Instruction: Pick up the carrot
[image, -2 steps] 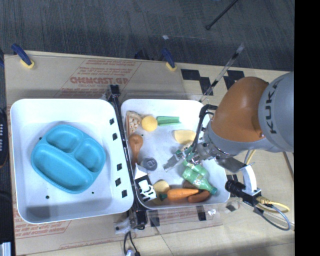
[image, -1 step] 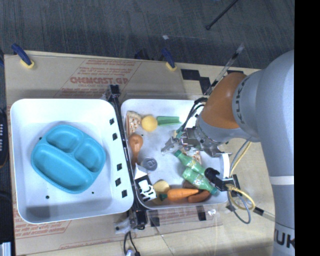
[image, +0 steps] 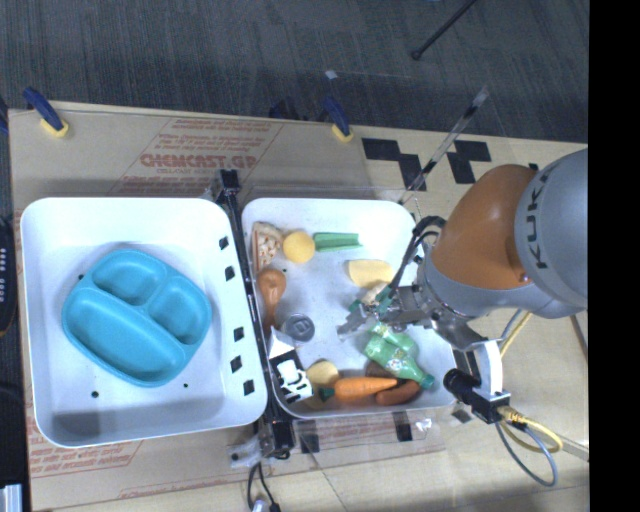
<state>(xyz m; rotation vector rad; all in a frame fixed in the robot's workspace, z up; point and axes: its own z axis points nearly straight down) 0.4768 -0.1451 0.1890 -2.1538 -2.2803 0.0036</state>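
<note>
Camera view: gripper (image: 372, 318) over the right bin (image: 330, 212), its finger spread impossible to tell.
Carrot (image: 362, 388) lies at that bin's near wall, below the gripper, beside a green bottle (image: 393, 355).

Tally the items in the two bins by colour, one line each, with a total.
Blue: 1, divided tray
Orange: 1, carrot
Yellow: 3, including the lemon
Green: 2
Brown or reddish: 3
Grey: 1
Black and white: 1
Total: 12
</note>
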